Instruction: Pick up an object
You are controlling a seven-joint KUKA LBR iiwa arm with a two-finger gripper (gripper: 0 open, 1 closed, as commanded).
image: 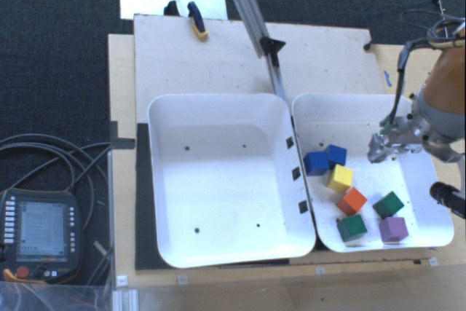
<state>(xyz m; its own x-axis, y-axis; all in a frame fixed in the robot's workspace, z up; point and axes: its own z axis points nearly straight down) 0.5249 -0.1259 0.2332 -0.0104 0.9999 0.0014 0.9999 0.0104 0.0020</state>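
We see the arm [444, 95] coming in from the right, orange band up near the right edge, grey wrist angled down and left into the right bin [364, 109]. The gripper [380, 149] sits over the bin's upper middle, above bare white floor, right of the blue cubes and apart from them. We cannot tell whether the jaws are apart or together; the metal tip is too small and blurred. Nothing visible between them.

Cubes are all in the right bin, lower half. Two blue cubes [316, 162] and [336, 154] touch each other near the bin's left wall. Yellow cube [339, 178] just below them, touching or nearly so. Orange cube [352, 201] just below-right of yellow. Green cube [352, 228] below orange, near the front rim. Dark green cube [388, 205] to the right of orange, apart from it. Purple cube [393, 229] just below the dark green one.

Left bin [218, 109] sits beside the right one, rims touching. Both rest on the worktop [218, 47]. A pendant [40, 233] with cables lies at lower left, off the worktop.
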